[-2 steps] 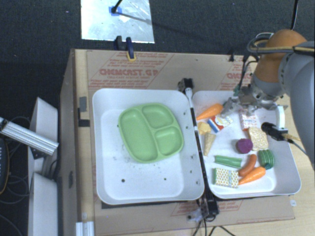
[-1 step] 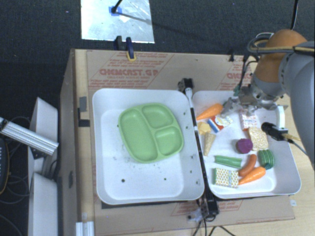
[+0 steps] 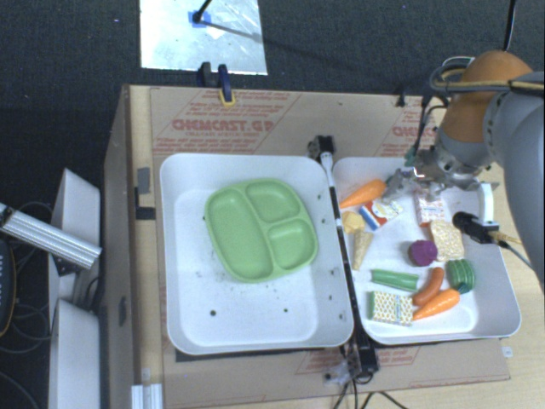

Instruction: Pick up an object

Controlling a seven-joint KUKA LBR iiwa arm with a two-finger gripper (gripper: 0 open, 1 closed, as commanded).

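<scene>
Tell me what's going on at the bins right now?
The grey arm with the orange band reaches in from the right, its hand low over the upper part of the right white bin, close to a long orange carrot and small packets. Nothing shows as lifted. Toy food fills that bin, including a round purple piece. The left white bin holds a green divided plate.

One fixed camera looks down from above the bench [image 3: 255, 118] at a slant, far enough back to take in both white bins (left bin [image 3: 183, 254], right bin [image 3: 490, 313]) and dark floor beyond the far edge.
</scene>
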